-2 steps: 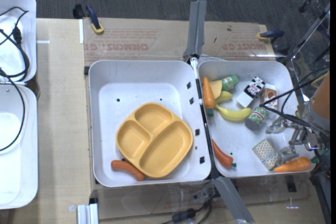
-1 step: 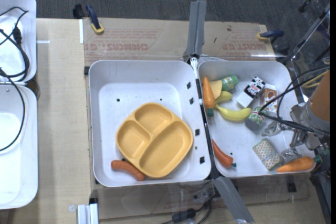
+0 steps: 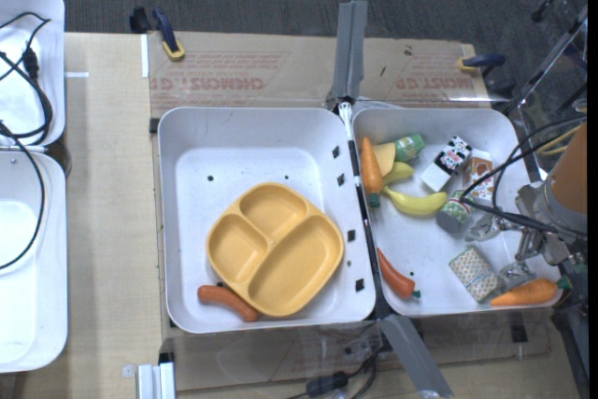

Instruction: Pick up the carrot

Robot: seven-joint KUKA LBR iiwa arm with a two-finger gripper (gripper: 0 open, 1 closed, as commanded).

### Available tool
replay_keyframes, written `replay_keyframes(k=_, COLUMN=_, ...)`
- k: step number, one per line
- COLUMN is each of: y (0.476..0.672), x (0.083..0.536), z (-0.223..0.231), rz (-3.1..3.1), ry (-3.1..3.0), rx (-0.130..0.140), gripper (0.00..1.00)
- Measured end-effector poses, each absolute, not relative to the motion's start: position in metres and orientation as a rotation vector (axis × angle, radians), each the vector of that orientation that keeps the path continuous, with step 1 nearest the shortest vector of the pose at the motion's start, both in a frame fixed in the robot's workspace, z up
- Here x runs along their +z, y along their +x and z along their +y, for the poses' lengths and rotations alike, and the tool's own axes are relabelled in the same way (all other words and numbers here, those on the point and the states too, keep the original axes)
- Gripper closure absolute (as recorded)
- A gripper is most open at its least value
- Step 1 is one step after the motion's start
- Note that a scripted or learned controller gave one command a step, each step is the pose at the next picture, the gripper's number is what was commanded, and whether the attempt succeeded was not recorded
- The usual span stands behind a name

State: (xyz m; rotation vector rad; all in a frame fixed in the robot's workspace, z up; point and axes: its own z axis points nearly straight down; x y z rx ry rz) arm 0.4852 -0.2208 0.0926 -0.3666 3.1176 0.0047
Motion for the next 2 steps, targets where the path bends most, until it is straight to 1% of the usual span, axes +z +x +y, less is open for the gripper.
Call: replay_keyframes(k=2, y=0.4889, x=0.0905, z=-0.2198, rz=2.985, ry=-0.959, rx=0.003, gripper=0.00)
